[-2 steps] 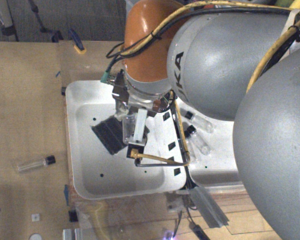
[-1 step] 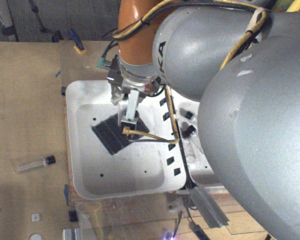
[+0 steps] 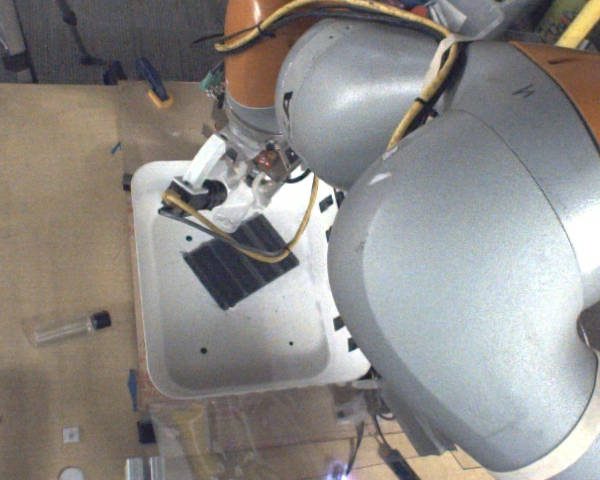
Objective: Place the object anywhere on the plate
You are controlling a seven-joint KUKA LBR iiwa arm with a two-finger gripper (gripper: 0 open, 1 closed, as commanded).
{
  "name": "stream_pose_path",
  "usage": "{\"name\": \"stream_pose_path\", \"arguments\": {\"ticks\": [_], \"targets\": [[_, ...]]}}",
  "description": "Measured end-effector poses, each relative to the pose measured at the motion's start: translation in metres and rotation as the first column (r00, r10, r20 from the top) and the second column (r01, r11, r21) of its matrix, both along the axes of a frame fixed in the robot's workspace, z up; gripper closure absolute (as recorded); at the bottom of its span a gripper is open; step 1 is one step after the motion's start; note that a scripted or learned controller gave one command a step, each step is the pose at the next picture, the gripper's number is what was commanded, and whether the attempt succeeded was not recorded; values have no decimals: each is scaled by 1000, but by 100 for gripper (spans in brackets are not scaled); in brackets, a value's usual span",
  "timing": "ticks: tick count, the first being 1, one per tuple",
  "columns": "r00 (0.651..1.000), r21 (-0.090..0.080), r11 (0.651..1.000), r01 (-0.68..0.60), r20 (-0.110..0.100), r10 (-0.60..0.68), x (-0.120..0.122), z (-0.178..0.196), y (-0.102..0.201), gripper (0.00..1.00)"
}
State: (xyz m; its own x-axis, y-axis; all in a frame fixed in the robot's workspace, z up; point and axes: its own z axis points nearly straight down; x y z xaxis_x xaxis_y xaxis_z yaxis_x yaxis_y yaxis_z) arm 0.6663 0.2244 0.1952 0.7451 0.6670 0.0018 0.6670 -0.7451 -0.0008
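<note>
A black ribbed rectangular slab (image 3: 240, 261) lies flat and askew in the upper middle of the left white bin (image 3: 230, 368). My gripper (image 3: 248, 190) hangs over the bin's far end, just above the slab's upper corner. Its tip is lost among the wrist parts and a yellow cable. I cannot make out anything held. The arm's large grey body hides the view's right side.
A small clear vial with a black cap (image 3: 68, 326) lies on the wooden bench left of the bin. A blue clamp (image 3: 158, 83) sits at the bench's far edge. The bin floor in front of the slab shows bare white.
</note>
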Motion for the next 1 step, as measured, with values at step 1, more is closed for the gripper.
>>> {"name": "stream_pose_path", "arguments": {"ticks": [1], "targets": [[766, 1, 766, -643, -5, 643, -45, -13, -19, 100]]}}
